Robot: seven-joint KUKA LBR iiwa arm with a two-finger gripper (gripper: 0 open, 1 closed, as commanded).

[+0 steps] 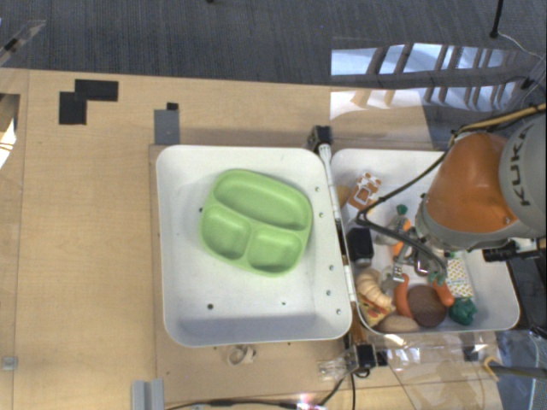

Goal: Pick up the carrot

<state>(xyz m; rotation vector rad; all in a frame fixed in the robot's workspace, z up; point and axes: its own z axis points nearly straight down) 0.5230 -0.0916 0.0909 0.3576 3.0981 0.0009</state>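
Arm low over the right bin, gripper down among the toy food.

The gripper sits in the cluttered near part of the right bin, and from this slanted view I cannot tell how it is set or whether it has hold of anything; its tip is lost among dark parts and cables. An orange carrot stands nearly upright just beneath it, close beside a brown rounded piece and a pale, lumpy piece. A second small orange piece with a green end lies to the right, possibly another carrot. The left bin holds a green divided plate, lying flat near its middle, well apart from the arm.
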